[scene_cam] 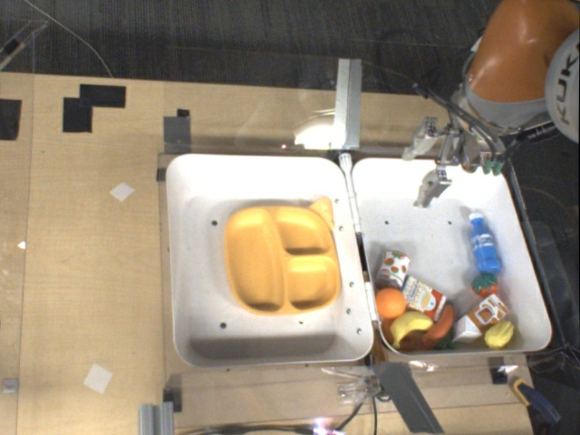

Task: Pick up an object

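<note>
From my remote seat I see the arm [521, 48] coming in at about two o'clock, its orange band bulking over the far right corner of the right bin [435, 234]. The gripper [435, 187] hangs over that bin's far end, near twelve o'clock of the bin, above bare white floor. I cannot tell how its jaws stand; the metal parts blur together at this slant, and I see nothing between them.

The things to pick are crowded toward the near end of the right bin, around six o'clock of it. A blue bottle [483, 242] lies lengthwise along the right wall, at about three o'clock, well apart from the gripper. Below it sit a small carton [490, 310] and a yellow lemon-like fruit [499, 334] at the five o'clock corner. On the left side, near the dividing wall, I make out a small patterned carton [393, 266], an orange [391, 304] just beneath it, a red-and-white packet [423, 294] beside that, and a banana [406, 325] touching a dark reddish item (I cannot say what it is) at the near wall.

The left bin [195, 243] holds a yellow compartment tray [281, 259], lying in its middle with its two smaller compartments toward three o'clock.

The wooden bench [82, 270] stretches away at nine o'clock.
</note>
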### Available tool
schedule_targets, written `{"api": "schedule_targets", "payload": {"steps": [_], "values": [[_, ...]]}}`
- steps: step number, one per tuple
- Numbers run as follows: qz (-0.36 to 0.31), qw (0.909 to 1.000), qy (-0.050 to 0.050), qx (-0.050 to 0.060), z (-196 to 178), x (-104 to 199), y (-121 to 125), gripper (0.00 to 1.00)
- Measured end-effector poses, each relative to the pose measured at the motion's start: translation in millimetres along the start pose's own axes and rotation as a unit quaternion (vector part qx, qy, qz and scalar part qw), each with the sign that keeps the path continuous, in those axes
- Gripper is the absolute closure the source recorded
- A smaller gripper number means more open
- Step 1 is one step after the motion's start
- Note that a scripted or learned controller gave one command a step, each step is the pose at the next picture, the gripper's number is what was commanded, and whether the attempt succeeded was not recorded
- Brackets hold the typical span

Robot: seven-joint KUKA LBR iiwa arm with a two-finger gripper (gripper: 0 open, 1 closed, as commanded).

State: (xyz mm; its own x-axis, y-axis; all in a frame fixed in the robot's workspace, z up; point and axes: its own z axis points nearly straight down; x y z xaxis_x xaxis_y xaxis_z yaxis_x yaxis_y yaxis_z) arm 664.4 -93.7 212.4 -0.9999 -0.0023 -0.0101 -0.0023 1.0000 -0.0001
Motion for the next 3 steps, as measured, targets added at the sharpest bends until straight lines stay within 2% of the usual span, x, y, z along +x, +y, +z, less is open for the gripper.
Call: {"api": "schedule_targets", "payload": {"steps": [1,2,3], "values": [[-0.049,0.9988,-0.001,0.000,16,-7,-5,0.00],[0.158,0.9873,0.009,0.001,115,-2,-20,0.00],[0.156,0.9877,-0.004,0.001,100,-8,-18,1.00]]}}
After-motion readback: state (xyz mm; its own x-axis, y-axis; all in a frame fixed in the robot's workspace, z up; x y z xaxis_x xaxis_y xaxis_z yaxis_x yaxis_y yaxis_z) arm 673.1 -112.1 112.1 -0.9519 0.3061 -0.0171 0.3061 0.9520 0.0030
